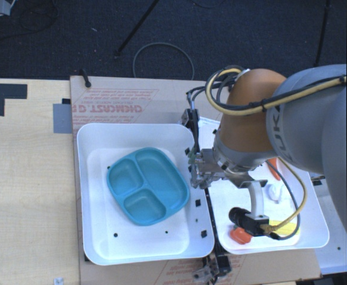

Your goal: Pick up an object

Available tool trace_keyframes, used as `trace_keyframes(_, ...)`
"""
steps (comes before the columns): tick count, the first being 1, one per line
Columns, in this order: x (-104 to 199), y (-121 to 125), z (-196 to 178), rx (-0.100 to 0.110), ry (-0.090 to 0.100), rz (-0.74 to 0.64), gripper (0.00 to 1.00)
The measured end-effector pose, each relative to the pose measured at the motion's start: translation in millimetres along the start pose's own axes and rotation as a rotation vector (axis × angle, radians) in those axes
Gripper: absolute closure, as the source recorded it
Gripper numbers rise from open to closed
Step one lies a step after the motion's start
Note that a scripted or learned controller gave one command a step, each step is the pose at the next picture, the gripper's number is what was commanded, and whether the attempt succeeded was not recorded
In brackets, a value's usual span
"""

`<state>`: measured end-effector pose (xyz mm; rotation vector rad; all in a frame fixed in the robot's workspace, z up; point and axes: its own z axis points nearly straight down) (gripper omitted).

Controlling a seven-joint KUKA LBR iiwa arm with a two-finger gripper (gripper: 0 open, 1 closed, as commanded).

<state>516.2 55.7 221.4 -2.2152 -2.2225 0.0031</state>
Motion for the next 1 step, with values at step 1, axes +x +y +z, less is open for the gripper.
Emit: trace_keyframes(1,53.4,24.9,4.3,-0.001,0.000,-0.001,1.00)
